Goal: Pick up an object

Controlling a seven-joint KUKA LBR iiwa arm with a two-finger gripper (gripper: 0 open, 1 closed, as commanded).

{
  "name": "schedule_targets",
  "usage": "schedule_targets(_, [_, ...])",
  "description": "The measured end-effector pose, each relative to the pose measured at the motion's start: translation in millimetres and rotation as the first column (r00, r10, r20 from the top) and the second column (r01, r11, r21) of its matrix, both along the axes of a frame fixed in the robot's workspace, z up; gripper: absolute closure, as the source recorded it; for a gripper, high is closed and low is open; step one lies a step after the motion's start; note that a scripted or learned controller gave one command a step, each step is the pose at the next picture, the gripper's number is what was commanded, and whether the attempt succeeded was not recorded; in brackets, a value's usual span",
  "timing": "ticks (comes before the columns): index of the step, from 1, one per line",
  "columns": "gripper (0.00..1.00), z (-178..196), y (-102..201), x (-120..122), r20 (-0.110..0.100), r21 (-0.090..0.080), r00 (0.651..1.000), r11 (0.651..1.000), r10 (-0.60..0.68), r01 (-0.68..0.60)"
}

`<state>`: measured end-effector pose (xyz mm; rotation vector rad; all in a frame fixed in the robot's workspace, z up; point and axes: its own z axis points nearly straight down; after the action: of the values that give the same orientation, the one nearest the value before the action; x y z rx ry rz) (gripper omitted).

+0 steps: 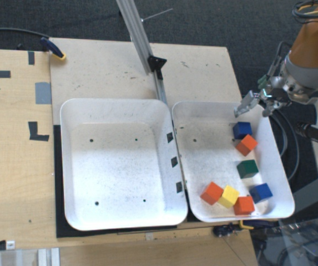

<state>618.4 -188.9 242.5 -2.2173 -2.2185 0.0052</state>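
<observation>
Tool (254,106) spread wide, nothing held, just above blue cube (242,129) beside orange cube (247,144).

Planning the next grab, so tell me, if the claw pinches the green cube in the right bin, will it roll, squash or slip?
The green cube looks solid and flat-sided, so it will probably stay stiff and slide rather than roll. It sits apart from the orange cube above it, which likely leaves finger room. It seems small, so probably light; a corner pinch by the claw might twist it.
</observation>
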Motion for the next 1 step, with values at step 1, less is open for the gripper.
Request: schedule_targets(1, [0.00, 3.2, 0.0, 0.9, 0.004, -0.002, 1.000, 1.000, 0.002, -0.002])
